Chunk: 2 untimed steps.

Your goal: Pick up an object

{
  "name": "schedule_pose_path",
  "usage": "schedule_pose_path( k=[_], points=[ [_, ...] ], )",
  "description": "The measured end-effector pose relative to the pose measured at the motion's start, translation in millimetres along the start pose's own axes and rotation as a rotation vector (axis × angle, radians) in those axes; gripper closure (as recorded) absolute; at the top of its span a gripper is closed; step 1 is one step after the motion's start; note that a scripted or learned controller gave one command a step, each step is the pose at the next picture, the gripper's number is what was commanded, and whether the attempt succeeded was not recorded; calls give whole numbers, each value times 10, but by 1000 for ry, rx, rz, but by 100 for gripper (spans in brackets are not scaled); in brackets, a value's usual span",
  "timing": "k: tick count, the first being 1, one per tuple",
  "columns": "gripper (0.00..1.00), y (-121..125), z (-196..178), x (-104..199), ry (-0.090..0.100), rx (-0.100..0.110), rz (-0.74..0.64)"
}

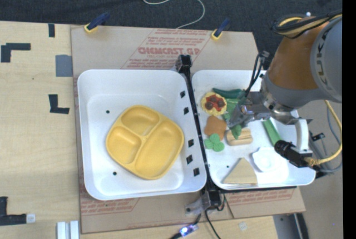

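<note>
Left bin [94, 88]: yellow plate [144, 142], in full sight. Right bin [222, 165]: toy food bunched by the divider — pizza [214, 102], brown piece [214, 126], green bit [214, 144], sandwich wedge [241, 172] near the front. Gripper [240, 116] low over the cluster, partly masked by the arm [297, 74]; opening unreadable, cannot tell wide or narrow. Green stick [271, 131] half hidden under the wrist.

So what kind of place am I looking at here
Most likely a robotics lab test bench, not a kitchen. A grey and orange arm reaches over two white bins: one holds a yellow divided plate, the other toy food like a pizza slice. Cardboard is clamped underneath.
</note>
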State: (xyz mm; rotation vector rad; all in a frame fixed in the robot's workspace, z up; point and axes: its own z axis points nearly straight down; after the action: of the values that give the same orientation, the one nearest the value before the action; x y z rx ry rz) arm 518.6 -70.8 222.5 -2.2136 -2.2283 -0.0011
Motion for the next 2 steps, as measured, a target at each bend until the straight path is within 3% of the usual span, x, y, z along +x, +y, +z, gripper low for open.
schedule_pose_path(
  k=[1, 2],
  points=[
    [100, 496, 73, 131, -1, 0, 2],
    [100, 432, -116, 197, -1, 0, 5]
  ],
)
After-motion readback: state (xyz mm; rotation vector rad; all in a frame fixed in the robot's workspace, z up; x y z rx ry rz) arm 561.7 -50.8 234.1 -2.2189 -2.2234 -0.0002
